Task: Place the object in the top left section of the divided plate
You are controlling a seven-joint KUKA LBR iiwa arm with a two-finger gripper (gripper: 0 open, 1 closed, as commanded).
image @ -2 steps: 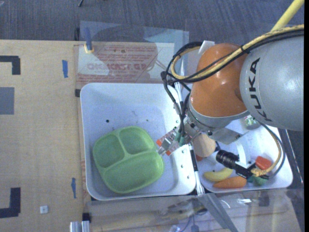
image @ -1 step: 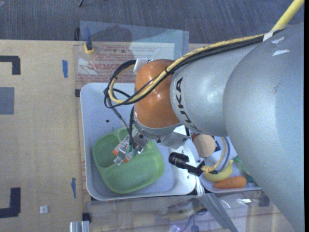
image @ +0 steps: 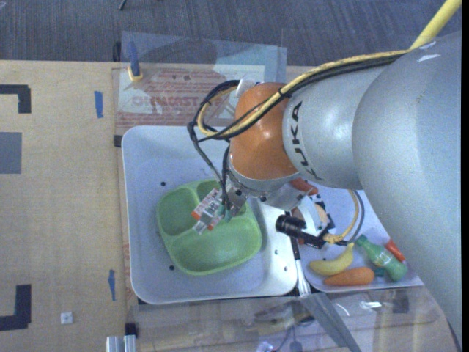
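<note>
A green divided plate (image: 183, 251) lies in the left white bin (image: 143, 196). It has two small sections at its top and one large section below. My gripper (image: 223, 210) hangs low over the plate's upper right part, under the orange wrist band. A small orange, white and green object (image: 206, 214) sits right at the gripper's tip, above the ridge between the small sections and the large one. Whether it is held or rests on the plate is unclear. The plate's top left section (image: 176, 215) looks bare.
In the right bin (image: 410, 279), a yellow banana (image: 333, 262), an orange carrot (image: 350, 276) and a green bottle (image: 382, 259) lie near the front edge. My arm covers most of that bin. A printed cardboard sheet (image: 165, 97) lies behind the left bin.
</note>
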